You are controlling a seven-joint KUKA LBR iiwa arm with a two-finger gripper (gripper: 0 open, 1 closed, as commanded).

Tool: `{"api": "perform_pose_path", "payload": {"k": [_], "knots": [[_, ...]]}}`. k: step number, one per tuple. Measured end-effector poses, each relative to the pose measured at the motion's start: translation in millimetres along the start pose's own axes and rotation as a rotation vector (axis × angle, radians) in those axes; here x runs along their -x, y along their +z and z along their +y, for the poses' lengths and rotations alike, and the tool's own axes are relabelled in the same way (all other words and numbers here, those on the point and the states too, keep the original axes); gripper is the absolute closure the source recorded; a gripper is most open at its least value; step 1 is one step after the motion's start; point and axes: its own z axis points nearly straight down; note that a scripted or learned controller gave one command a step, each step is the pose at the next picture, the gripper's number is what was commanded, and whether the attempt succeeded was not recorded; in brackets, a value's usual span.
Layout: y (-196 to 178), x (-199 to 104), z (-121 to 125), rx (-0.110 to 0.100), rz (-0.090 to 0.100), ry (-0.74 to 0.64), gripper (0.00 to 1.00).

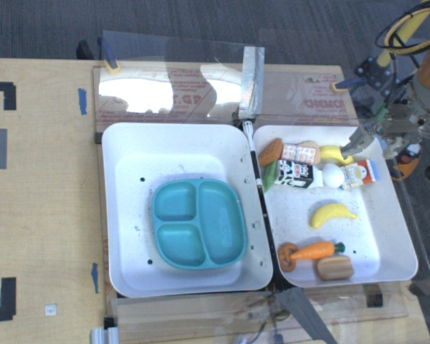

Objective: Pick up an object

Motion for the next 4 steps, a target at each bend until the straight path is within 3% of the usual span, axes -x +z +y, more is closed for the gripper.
{"api": "perform_pose_path", "payload": {"k": [1, 2, 3, 4], "knots": [[124.0, 54.7, 7.3, -0.015, 0.003, 0.056, 0.00], [172.5, 50.3, 12.3, 0.002, 0.016, 0.179, 0.00], [180.2, 39.0, -46.9, 0.003, 0.007, 0.272, 0.00], [181.3, -6.0, -99.0, 0.003, 0.002, 0.160, 0.00]]}}
